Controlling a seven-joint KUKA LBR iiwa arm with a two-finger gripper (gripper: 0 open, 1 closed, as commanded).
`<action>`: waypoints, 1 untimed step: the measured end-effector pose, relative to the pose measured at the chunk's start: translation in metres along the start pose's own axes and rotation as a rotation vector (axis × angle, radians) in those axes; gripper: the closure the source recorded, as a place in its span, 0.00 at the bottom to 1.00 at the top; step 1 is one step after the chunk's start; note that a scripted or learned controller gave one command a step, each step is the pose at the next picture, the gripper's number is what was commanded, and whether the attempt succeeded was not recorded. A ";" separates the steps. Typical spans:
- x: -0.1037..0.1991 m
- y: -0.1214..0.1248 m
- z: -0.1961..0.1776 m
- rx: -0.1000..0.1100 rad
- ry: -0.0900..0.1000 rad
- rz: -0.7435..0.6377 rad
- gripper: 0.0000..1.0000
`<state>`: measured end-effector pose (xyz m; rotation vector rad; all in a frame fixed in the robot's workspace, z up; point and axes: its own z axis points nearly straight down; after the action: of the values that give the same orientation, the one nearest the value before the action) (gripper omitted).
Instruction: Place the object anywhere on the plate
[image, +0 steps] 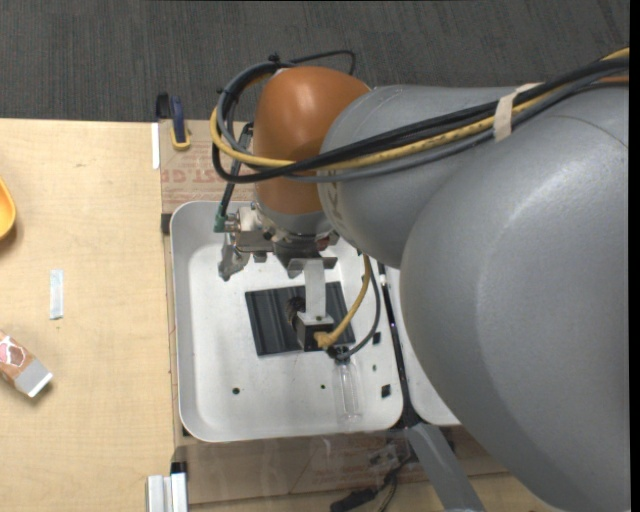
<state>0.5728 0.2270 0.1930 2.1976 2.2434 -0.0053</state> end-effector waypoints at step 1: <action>0.000 0.000 0.000 0.000 0.000 0.000 0.00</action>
<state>0.5727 0.2272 0.1930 2.1972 2.2439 -0.0056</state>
